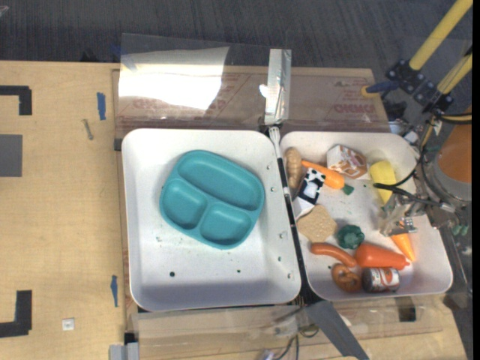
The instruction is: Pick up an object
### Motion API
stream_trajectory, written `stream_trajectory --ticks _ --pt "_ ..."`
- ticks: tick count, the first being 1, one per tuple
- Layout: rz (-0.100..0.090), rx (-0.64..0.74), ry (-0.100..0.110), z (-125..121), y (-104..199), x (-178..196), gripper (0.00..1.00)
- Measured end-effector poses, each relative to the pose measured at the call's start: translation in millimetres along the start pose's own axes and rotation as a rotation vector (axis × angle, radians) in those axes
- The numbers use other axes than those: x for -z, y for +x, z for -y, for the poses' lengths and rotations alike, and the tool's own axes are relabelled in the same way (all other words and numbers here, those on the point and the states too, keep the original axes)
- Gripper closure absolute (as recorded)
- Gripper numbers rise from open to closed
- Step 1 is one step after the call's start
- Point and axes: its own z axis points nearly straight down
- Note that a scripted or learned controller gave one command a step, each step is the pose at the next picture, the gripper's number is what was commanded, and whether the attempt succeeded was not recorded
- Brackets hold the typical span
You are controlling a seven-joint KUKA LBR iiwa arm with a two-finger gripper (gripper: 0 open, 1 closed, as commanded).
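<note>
The right white bin holds several toy foods. Among them are a yellow lemon, a printed packet, a tan cracker, a small green piece, a long orange carrot and a small can. My gripper hangs low over the right side of this bin. It is just below the lemon and directly above a small orange cone. Cables and the wrist hide part of it. I see nothing clearly held between its tips.
The left white bin carries a teal divided plate. A brown roll and a black-and-white tagged carrot lie by the divider between the bins. A clear panel stands behind the bins, and yellow struts rise at the top right.
</note>
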Motion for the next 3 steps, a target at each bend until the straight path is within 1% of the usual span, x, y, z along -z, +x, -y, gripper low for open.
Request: stream_trajectory --ticks 1,2,3 --pt "0.004 0.000 0.001 0.1 -1.6 1.2 0.00" --pt "-0.011 0.006 -0.001 2.8 -3.2 -16.5 0.00" --pt "-0.002 0.007 0.001 2.8 -7.2 -7.0 1.00"
